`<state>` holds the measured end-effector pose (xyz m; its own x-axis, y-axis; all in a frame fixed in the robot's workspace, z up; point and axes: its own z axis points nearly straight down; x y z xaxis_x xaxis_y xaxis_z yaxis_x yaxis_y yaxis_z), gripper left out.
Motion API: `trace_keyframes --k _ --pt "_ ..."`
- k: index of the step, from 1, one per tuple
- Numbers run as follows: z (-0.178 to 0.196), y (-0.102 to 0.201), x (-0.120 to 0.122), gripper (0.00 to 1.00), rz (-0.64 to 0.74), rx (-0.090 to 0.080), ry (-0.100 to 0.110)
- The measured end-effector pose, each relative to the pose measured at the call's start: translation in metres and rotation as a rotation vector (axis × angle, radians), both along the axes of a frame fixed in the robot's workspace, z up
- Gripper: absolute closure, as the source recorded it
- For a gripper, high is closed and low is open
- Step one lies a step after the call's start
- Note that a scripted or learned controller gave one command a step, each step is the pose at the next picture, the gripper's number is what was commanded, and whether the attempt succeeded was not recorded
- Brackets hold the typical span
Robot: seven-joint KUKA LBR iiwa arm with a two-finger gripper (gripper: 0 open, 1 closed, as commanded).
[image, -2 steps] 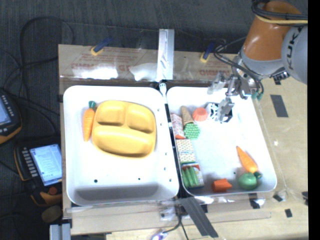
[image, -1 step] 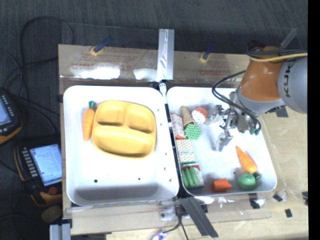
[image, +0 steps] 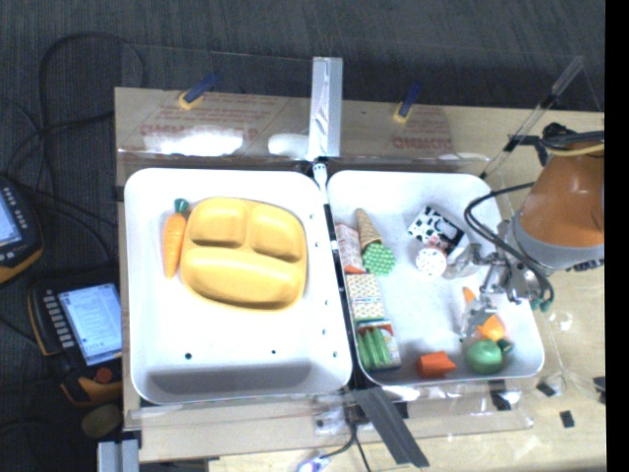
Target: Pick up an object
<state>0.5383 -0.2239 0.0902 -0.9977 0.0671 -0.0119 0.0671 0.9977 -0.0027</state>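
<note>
Gripper (image: 479, 315) hangs low in the right bin (image: 398, 200), above a round green ball (image: 484, 355) near an orange block (image: 435, 364); grip state cannot be determined. Left bin (image: 147, 342) holds a glossy yellow compartment tray (image: 244, 252) and a carrot (image: 174, 241). Wooden bench (image: 138, 116) stands on dark carpet.

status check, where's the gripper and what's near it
Gripper low in right bin, front right corner. Green ball just below it, not gripped. Orange block beside.
</note>
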Motion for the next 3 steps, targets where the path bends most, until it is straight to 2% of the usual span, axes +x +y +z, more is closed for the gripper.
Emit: trace_keyframes --k 1,2,3 --pt "0.001 0.002 -0.047 0.0 -0.107 0.0 -0.008" --pt "0.001 0.033 -0.049 0.0 -0.136 -0.002 -0.006" --pt "0.009 0.034 -0.049 1.0 -0.135 -0.003 -0.002"
